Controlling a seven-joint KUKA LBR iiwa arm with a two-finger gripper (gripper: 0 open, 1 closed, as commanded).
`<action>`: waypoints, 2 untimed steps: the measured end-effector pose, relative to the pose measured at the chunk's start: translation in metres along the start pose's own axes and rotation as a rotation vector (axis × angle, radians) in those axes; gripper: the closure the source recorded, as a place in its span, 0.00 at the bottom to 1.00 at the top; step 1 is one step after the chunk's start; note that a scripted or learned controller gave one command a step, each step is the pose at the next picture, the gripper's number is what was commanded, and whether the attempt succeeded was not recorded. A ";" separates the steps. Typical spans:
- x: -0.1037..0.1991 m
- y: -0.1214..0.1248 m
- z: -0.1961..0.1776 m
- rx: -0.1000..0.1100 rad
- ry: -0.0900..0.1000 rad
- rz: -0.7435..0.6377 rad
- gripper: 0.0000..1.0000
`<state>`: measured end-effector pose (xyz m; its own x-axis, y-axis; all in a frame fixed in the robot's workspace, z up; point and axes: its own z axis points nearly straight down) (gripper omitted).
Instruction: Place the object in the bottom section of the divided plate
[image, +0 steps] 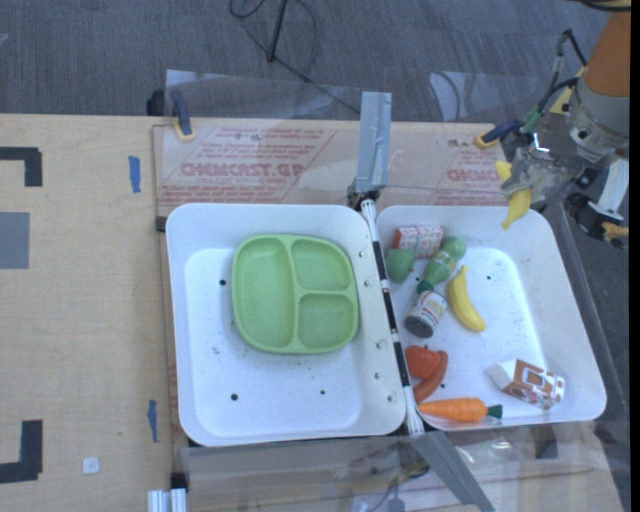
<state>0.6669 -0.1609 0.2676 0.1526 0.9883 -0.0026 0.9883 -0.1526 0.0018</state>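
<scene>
Hung above the far right corner of the right bin (575, 300), the end effector (522, 190), pinching a small yellow object (517, 206) that dangled from its fingers. Well apart from the green divided plate (296, 294), which sat in the left bin (200, 330) with all sections bare. Right of that plate, scattered in the right bin: a banana (464, 301), a carrot (456, 409), a red pepper (426, 364), a small bottle (428, 311).

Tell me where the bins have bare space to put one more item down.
Left bin: bare floor in front of and left of the green plate. Right bin: free patch between banana and carton. Crowded along the divider near the bottle.
</scene>
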 end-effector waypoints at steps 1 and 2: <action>0.069 -0.058 0.040 0.006 0.003 -0.151 1.00; 0.110 -0.035 0.034 0.001 0.002 -0.100 1.00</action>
<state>0.6492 -0.0468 0.2331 0.0535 0.9986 -0.0012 0.9986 -0.0535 0.0002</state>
